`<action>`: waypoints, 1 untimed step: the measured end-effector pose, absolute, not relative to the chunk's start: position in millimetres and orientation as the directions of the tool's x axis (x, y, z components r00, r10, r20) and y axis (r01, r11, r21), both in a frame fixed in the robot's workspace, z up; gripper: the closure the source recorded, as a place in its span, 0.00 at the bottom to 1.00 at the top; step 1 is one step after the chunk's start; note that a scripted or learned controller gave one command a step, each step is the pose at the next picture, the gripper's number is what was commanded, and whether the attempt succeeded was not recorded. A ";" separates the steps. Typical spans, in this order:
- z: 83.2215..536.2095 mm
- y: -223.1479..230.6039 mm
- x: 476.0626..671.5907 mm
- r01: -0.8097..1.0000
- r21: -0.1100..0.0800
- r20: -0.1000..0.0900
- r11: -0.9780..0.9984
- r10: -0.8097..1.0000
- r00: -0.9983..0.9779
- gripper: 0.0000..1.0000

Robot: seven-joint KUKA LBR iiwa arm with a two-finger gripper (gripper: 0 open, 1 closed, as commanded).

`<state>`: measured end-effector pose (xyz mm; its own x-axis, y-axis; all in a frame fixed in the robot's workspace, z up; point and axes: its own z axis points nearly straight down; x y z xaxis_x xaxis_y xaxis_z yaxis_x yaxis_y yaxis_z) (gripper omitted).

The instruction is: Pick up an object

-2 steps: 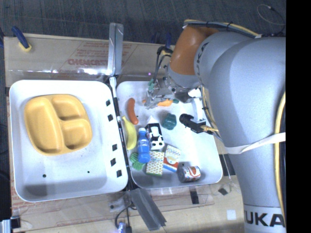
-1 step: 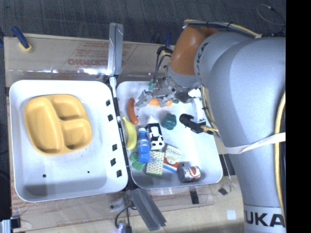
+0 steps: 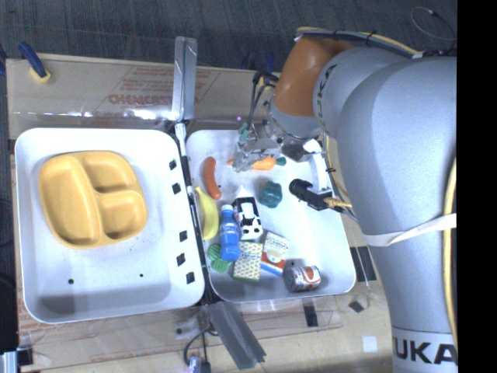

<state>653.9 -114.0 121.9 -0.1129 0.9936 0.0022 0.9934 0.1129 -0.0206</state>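
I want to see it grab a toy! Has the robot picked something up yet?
Not clearly yet. Done: the arm has reached into the right bin, and its end effector is low at the far end. In hand: it sits right at a small orange object, but I cannot tell whether that is gripped. Left: lifting something out. The sausage, banana, blue bottle and can lie in the bin.

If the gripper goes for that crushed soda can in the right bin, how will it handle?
The soda can lies on its side near the bin wall, so a nudge might roll it. It looks dented, so probably empty, light, and apt to deform under a squeeze. Its shiny metal may slip.
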 end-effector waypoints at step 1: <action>121.9 -113.9 653.9 0.993 -0.021 0.002 0.113 0.994 -0.113 0.00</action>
